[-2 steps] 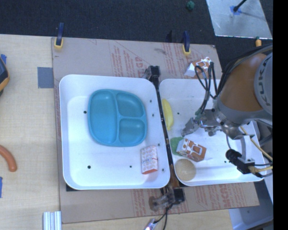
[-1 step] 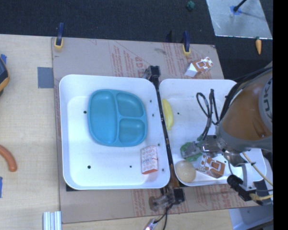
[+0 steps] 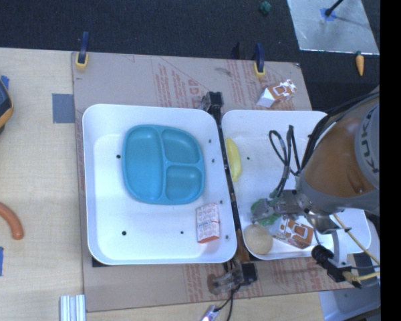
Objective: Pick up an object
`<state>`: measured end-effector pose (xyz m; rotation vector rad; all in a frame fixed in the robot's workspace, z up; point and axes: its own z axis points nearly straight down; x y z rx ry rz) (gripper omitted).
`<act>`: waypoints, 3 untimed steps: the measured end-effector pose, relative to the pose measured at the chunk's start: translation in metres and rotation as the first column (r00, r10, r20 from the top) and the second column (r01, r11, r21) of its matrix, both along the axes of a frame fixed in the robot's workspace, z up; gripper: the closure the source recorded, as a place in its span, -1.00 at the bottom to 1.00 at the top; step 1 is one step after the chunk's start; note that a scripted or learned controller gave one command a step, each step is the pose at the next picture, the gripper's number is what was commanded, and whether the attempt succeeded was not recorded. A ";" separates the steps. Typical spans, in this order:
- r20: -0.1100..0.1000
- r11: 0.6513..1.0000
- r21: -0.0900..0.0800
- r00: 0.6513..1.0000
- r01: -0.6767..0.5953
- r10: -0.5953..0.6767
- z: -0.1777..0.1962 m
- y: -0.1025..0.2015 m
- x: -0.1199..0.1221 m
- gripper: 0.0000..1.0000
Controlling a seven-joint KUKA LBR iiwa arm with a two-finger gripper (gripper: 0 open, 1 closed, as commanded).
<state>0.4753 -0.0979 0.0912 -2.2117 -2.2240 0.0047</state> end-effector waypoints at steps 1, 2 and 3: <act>0.003 1.000 -0.002 1.000 0.001 -0.001 0.000 0.004 0.014 -1.00; 0.001 1.000 -0.003 1.000 -0.003 0.003 0.010 0.003 0.013 1.00; 0.004 1.000 0.001 1.000 0.001 -0.001 0.101 0.112 0.055 1.00</act>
